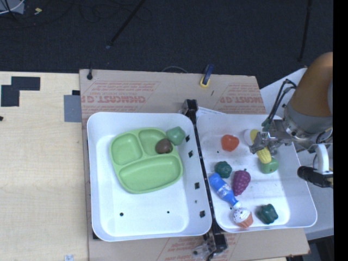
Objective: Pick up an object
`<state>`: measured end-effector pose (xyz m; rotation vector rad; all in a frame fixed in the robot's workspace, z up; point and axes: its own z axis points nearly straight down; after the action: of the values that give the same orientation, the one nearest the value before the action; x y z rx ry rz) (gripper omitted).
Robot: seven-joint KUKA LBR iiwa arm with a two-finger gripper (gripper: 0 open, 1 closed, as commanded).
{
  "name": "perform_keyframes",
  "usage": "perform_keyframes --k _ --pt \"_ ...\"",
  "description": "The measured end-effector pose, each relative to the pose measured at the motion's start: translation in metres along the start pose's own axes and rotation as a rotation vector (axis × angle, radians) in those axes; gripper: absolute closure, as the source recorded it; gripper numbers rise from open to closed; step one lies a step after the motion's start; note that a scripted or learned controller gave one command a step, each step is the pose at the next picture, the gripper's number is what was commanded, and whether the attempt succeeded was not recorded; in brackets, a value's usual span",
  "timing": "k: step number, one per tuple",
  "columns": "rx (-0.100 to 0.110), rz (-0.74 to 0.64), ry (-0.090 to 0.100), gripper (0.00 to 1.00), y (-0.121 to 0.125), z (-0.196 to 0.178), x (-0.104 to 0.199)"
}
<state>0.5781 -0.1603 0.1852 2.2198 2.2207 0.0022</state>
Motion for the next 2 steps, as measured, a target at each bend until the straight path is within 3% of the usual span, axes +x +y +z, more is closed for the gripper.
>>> perform_keyframes --k 1,2 --pt "-0.001 0.0 0.0 1.0 0.001 -0.045 -0.001" --pt "0.005 -0.003 0.003 1.0 -0.011 -0.046 0.041"
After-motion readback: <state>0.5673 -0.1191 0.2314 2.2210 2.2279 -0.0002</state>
